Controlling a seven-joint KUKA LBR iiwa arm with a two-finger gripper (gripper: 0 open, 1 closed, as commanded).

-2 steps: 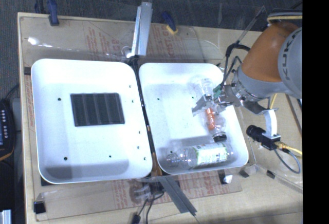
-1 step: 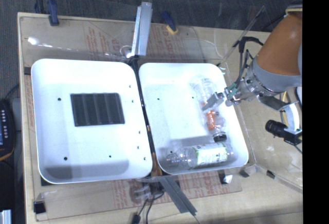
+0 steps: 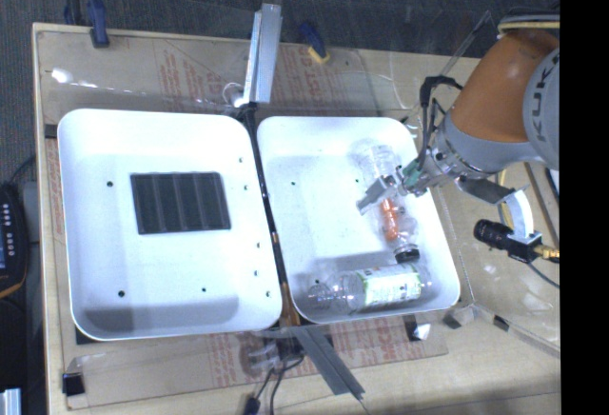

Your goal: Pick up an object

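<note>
Claw [image 3: 381, 189]: low in the right white shallow plastic bin [image 3: 285, 213], among clear bottles; open or shut, holding or not: can't tell. Small clear plastic bottle w/ orange contents [image 3: 392, 218] just beside it; larger clear bottle w/ white label [image 3: 376, 289] along near wall. Risk: smooth round plastic may roll or slip out. Left bin [image 3: 95, 213]: flat dark ribbed rectangular pad [image 3: 180, 203].

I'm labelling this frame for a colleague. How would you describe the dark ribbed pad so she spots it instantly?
Look at the left bin. The dark ribbed pad lies flat on its floor, slightly left of centre. It is opaque and rectangular, unlike the clear plastic bottles in the right bin.
</note>
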